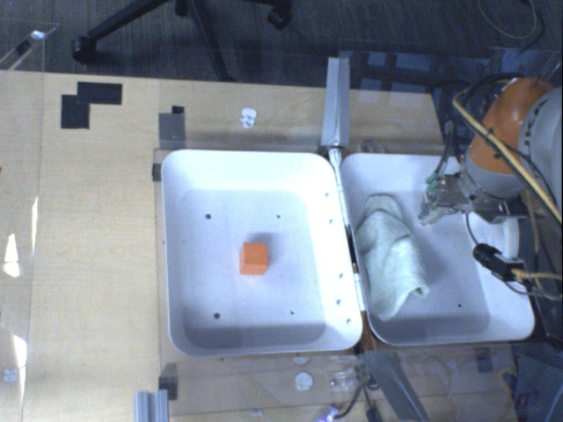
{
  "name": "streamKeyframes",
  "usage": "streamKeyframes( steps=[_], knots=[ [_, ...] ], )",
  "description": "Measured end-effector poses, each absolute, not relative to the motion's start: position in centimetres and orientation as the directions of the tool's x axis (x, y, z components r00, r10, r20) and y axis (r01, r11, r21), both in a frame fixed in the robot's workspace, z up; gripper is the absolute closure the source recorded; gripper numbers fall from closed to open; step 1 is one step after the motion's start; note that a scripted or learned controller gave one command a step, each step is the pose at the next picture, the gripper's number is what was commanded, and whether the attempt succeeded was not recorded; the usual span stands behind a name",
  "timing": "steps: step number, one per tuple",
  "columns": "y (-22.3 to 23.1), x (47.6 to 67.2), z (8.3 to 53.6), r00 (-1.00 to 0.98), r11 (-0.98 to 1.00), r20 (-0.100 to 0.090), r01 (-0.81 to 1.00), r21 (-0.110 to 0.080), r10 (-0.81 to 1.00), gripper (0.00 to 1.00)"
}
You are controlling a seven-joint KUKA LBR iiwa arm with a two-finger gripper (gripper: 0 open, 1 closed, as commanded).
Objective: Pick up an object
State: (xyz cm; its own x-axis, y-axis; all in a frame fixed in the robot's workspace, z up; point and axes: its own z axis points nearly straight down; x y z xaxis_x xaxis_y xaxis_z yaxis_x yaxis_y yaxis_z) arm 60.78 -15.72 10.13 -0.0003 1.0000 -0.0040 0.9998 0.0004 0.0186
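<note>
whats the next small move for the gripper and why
Probably a short move left and down toward the white cloth. The gripper sits in the right bin just right of the cloth's upper end, with nothing seen between its fingers. The orange block lies much farther off, in the left bin.

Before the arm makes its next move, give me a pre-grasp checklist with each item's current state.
1. Target present: white cloth lies crumpled in the right bin: ok.
2. Alternative target: orange cube sits alone in the left bin: ok.
3. Gripper over the right bin, beside the cloth's upper end: ok.
4. Gripper directly above the cloth: not ok, it is off to the side.
5. Anything held between the fingers: cannot tell.
6. Cables near the wrist free of the bin: cannot tell.
</note>
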Motion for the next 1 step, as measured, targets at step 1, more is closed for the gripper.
streamKeyframes(
  steps=[1],
  knots=[
    [-12.36,66.7,21.3,0.057,-0.057,-0.002,0.998,0.006,0.998,1.0]
  ],
)
